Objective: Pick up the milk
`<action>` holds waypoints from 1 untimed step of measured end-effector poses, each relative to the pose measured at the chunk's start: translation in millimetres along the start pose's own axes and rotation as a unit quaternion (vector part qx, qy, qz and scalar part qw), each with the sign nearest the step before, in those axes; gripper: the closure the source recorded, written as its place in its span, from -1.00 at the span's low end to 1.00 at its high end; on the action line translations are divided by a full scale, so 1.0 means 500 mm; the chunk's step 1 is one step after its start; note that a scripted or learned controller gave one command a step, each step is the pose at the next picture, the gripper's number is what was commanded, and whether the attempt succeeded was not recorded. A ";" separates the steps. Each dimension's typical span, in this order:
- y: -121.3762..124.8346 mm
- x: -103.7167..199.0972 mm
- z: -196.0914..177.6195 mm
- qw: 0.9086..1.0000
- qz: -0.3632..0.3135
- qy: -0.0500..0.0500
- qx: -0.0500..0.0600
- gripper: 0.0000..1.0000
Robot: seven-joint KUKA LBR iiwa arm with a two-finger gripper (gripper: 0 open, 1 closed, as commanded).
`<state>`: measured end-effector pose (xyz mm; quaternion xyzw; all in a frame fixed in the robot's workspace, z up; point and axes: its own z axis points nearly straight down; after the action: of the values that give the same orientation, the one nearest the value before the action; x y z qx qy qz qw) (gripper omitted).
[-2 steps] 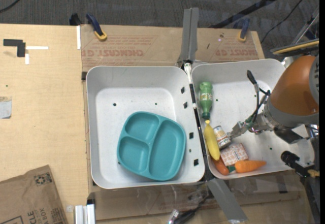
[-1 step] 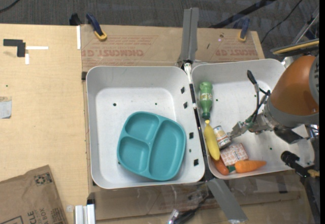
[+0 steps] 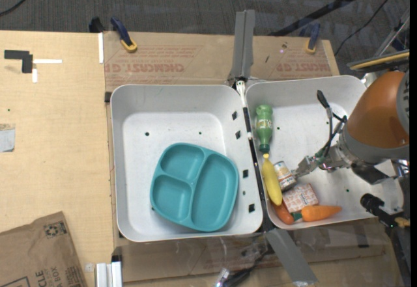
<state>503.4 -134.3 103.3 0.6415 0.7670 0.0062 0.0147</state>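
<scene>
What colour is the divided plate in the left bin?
Teal, plain with no pattern: the divided plate shows clearly in the camera view.

We see the tool (image 3: 306, 163) low in the right bin (image 3: 296, 94), just beside a small can (image 3: 284, 176); the milk (image 3: 300, 198) lies below; a teal plate (image 3: 194, 186) sits lower centre.

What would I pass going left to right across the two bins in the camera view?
Teal divided plate → green bottle → banana → small can → milk carton → gripper → orange-banded arm.
</scene>
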 end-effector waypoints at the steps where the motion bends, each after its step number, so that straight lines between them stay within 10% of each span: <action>1: 0.000 0.000 0.000 1.000 0.000 0.000 0.000 -1.00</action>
<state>503.2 -134.4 103.1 0.6415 0.7670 0.0060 0.0145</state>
